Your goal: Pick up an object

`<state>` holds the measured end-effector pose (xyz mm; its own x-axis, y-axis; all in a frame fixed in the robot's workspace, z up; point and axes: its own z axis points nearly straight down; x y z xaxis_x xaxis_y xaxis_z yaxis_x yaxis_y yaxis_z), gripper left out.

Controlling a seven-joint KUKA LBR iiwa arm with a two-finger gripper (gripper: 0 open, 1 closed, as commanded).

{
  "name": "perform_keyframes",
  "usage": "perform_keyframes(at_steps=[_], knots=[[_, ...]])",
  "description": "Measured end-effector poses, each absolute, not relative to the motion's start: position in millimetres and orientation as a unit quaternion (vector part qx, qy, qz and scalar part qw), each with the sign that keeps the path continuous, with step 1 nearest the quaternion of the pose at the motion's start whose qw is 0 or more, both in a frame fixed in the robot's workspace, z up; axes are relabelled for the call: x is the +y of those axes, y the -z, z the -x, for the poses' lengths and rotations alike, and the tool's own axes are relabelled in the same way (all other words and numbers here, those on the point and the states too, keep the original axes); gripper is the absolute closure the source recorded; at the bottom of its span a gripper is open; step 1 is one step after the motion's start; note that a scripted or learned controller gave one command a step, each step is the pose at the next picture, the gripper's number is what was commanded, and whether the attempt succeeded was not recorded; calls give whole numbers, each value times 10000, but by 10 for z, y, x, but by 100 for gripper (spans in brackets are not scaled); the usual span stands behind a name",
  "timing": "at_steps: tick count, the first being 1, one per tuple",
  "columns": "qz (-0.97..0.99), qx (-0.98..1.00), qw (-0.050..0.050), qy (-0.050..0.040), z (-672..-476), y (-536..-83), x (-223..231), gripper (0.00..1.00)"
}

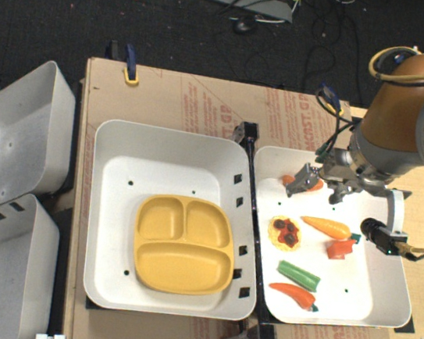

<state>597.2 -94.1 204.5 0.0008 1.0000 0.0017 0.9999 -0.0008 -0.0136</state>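
Note:
My gripper [321, 184] hangs open over the far part of the right bin [389, 306], with nothing between its two grey fingers. A small orange piece [314, 185] lies in the bin just below and between the fingers, partly hidden by them. Nearer the front lie an orange carrot [326, 227], a small red pepper piece [340, 249], a yellow pizza slice with dark toppings [285, 232], a green pepper [298, 275] and a red chili [292, 294].
A yellow divided plate [183, 244] rests in the left bin [103, 212]. A black divider [248, 225] runs between the two bins. Two more white bins [6, 173] stand off the bench at the left. The arm's black cable fitting [380, 233] hangs over the right bin's right side.

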Motion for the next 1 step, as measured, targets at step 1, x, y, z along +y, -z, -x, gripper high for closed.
perform_keyframes(at_steps=[1], knots=[[7067,-7075,3,-1,-6001,-2120,-941,0]])
